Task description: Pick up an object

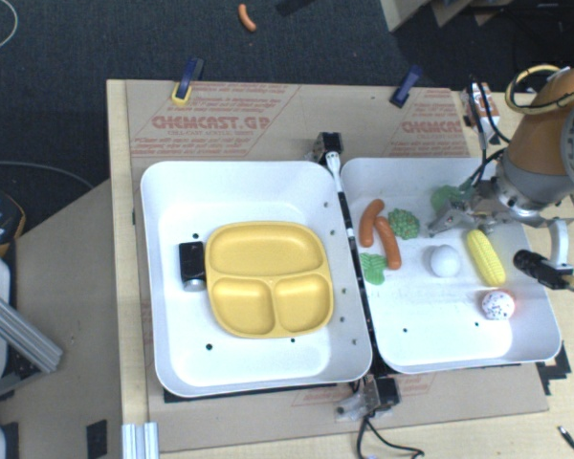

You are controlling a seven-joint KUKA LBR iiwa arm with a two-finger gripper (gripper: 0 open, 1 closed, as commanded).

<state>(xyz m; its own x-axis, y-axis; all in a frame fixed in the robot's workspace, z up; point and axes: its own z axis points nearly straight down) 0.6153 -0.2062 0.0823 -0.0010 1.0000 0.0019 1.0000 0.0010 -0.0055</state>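
From my station I read this as the approach step: nothing is lifted yet. The arm (545,142) reaches over the far right corner of the right bin (459,338), and its gripper (471,210) sits low there, by a green leafy toy (448,197) at the far edge. The metal parts overlap in this slanted view, so whether anything is gripped I cannot tell. Candidates all lie in the right bin: a corn cob (485,256) just beside the gripper toward the right edge, a white ball (445,260) near the middle, a speckled ball (498,305) toward the near right corner, two sausages (381,232) and broccoli (403,223) by the left edge. The left bin (172,352) carries a yellow divided tray (266,277) and a black block (190,262). Next, I judge, calls for a settled descent onto one item, then a clean lift.
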